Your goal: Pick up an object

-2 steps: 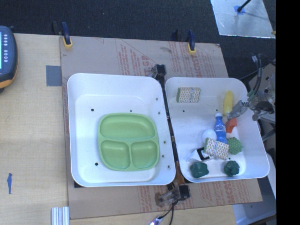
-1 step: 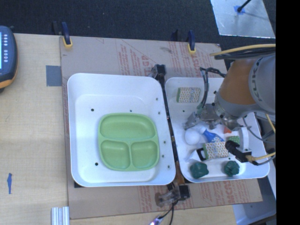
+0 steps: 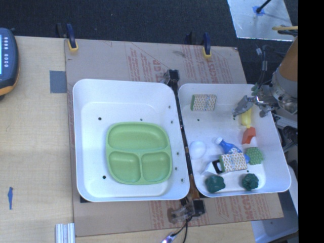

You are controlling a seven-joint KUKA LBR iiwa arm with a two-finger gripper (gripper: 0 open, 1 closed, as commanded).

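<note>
Objects for picking lie scattered across the right bin [image 3: 283, 161] of two shallow white bins set side by side on the bench [image 3: 35, 151]. A yellow item [image 3: 245, 118] sits near the bin's right edge, toward the far corner, with an orange-red piece [image 3: 248, 135] just beside it on the near side. The gripper [image 3: 251, 105] hangs directly over the yellow item at that right edge; its fingers appear spread, and nothing can be seen held between them. Whether they touch the yellow item cannot be told.

A patterned block [image 3: 203, 102] rests close to the bin's far edge, well apart from the rest. Toward the middle lie a white ball [image 3: 197, 149] near the left edge and a blue-and-white bottle-like item [image 3: 228, 146]. A second patterned block [image 3: 233, 162] lies just beside a textured green ball [image 3: 254, 155], with a small black piece [image 3: 217, 166] touching the block's left end. Two dark green lumps [image 3: 214, 183] [image 3: 249, 181] sit along the bin's near edge.

The left bin [image 3: 86, 135] carries a light green divided plate [image 3: 138, 152], three compartments, at its centre. Both bins rest on a brown cardboard sheet [image 3: 142, 59] clamped at the far edge of the bench. The grey arm [image 3: 286, 80] enters from the right.
</note>
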